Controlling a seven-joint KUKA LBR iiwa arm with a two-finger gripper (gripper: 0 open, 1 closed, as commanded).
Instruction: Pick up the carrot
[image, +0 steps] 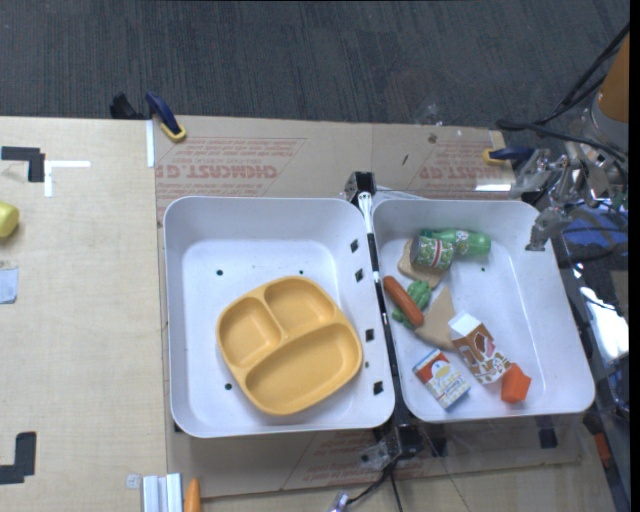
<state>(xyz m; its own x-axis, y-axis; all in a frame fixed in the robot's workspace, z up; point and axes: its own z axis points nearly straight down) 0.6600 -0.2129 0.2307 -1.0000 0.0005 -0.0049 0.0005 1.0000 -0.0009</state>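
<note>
Two white bins sit side by side on the bench, and I see the carrot (403, 301) in the right bin (560, 345), lying close against its left wall, slanted with its green top (419, 294) pointing toward the bin's middle. Right beside that green top rests a tan wedge-shaped piece (438, 320), touching or nearly touching the carrot's lower end. Just above the carrot lies a green bottle-like item (450, 245) on its side, over a brownish round piece (418, 266). Further toward the near edge are a brown-and-white carton (478, 352), a small blue-and-red box (441, 380) and an orange block (515, 385), all apart from the carrot. The bin wall crowds the carrot on its left side; the wedge and the green top crowd its right.

The left bin (190, 330) holds a yellow divided plate (289, 344).

The gripper (552, 200) hangs at the right bin's far right corner, well apart from the carrot. I cannot tell whether it is open or closed amid the cables.
</note>
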